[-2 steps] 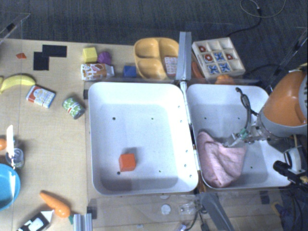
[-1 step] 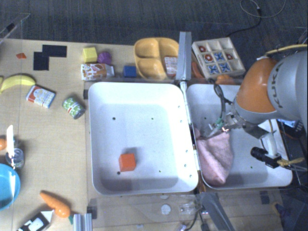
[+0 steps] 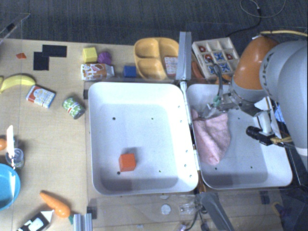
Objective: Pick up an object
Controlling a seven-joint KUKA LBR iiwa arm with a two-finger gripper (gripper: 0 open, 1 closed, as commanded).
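Reaching in from the right, the grey arm (image 3: pixel 284 76) with its orange band (image 3: pixel 252 64) hangs over the right bin (image 3: pixel 250 177), and its gripper (image 3: pixel 217 102) sits low at the upper edge of a pink cloth (image 3: pixel 211 136). The cloth lies crumpled along the bin's left wall, beside the divider between the two bins. At this slant and resolution the tool's state cannot be told: it may be apart, together, or pinching fabric, and no object shows clearly between its tips.

The left bin (image 3: pixel 139 93) holds one orange block (image 3: pixel 127 161) near its lower left corner, well apart from the gripper. Either the cloth or the block could serve as the object to pick; the cloth is the nearer candidate.

Likely failure modes, as a judgement:
- A pinch on a thin fold may slip as the arm rises, because soft fabric gives little to grip.
- The cloth may drag or snag against the bin wall, since it lies touching that side.
- A close made just beside the cloth's edge would catch nothing.
- The wrist's own bulk hides the contact point from the camera, so a missed grasp would be hard to confirm until the arm lifts.

Loose items such as a banana (image 3: pixel 17 82) and a carrot (image 3: pixel 55 204) rest outside the bins.
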